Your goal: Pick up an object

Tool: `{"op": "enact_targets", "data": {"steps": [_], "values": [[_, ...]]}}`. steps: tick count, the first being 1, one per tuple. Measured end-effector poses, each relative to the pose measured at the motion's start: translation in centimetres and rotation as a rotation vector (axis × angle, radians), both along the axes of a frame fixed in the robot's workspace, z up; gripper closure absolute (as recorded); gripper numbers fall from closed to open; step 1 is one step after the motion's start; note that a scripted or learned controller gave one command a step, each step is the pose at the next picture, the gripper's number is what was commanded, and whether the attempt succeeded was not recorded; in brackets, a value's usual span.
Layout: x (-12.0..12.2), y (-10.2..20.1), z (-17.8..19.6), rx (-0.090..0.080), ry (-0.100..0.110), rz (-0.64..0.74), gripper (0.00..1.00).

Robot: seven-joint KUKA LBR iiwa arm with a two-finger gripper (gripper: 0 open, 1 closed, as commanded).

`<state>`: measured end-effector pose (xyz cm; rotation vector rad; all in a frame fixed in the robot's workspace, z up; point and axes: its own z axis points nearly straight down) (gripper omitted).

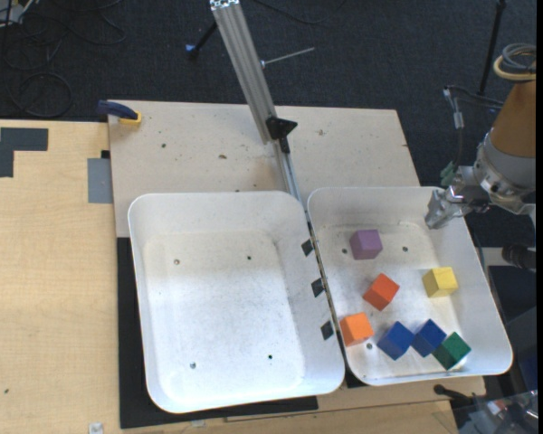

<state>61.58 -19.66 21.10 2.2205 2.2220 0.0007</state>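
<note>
- In the camera view, the grey arm with its orange band (514, 120) reached in from the right, and the tool (439, 209) hung over the upper right rim of the right-hand shallow white bin (489, 333); whether it was open or shut could not be told, and nothing showed in its hold.
- The candidates for picking all lay in that bin: a purple cube (366, 243) nearest the tool, a red-orange cube (381, 291) below it, a yellow cube (441, 281) toward the right wall, and an orange cube (356, 329) by the divider.
- Two blue cubes (411, 339) sat touching each other, with a green cube (452, 349) just beside them.
- The left-hand white bin (154, 242) sat alongside on the worktop (199, 143).
- Judged risk: the tool stood well apart from every cube, so a descent there would probably close on air or strike the rim.
- Among the crowded blue and green cubes, a finger could land on a neighbour and knock the target aside.
</note>
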Motion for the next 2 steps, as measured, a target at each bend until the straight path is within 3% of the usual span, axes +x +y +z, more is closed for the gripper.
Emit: {"op": "enact_targets", "data": {"steps": [2], "values": [[-2.9,9.8,0.7,0.003,0.004,0.003,1.0]]}}
